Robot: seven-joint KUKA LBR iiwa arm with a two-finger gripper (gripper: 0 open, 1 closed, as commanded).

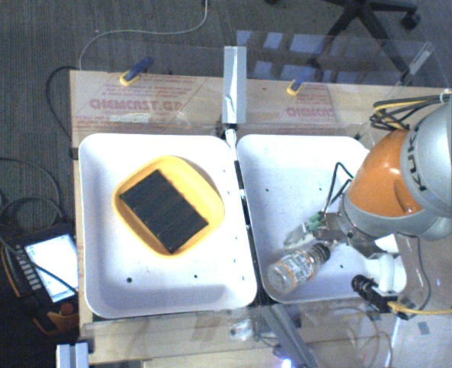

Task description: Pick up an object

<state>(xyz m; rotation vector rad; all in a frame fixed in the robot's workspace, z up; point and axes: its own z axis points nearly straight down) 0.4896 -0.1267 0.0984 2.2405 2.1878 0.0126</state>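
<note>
Left bin [95,205], yellow dish [202,186], right bin [287,175], bottle [293,267]

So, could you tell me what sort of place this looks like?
Probably a robotics lab: a bench with two white bins, an industrial arm over a clear plastic bottle, cables and an office chair on carpet.

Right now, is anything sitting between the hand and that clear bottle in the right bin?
Nothing visible stands between them. The hand is already at the clear bottle, which lies on its side near the front wall of the right bin. The yellow dish is apart, in the left bin.
</note>
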